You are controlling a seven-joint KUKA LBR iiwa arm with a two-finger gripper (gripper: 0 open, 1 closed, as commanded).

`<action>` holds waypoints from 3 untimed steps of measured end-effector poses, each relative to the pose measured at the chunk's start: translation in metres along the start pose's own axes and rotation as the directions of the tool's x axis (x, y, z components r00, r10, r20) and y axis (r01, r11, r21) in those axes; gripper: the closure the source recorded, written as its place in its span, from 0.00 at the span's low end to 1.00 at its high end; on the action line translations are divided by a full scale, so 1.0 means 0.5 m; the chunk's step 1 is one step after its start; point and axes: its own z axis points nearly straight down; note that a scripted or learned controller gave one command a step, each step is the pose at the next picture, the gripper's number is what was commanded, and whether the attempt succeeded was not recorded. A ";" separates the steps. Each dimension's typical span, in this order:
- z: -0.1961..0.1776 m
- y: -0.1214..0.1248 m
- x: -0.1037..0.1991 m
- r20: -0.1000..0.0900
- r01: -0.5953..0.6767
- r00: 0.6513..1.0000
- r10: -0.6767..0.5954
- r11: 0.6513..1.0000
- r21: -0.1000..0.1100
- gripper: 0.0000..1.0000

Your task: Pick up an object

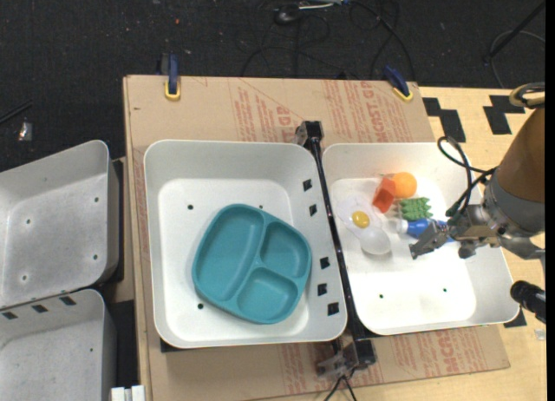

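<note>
A cluster of small objects lies in the upper middle of the right bin point(425, 304): an orange ball point(402, 185), a red block point(383, 193), a green toy point(414, 208), a yellow piece point(361, 218), a clear round piece point(375, 239) and a small blue object point(421, 226). My gripper point(427, 241) reaches in from the right and hangs low at the cluster's right edge, right beside the blue object. Whether it touches the blue object is unclear.
In the left bin point(173, 174) lies a teal divided plate point(251, 262). The bins sit on a cardboard sheet point(243, 104) held by clamps. A black cable point(460, 165) loops off the wrist above the right bin. Spare white bins point(52, 217) lie at the far left.
</note>
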 end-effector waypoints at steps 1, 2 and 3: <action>-0.013 0.006 0.001 0.002 0.004 1.000 -0.004 1.000 -0.013 0.00; 0.111 -0.005 -0.003 0.001 0.001 1.000 -0.001 1.000 -0.008 0.00; 0.219 -0.006 -0.002 0.001 0.001 1.000 -0.001 1.000 -0.009 0.00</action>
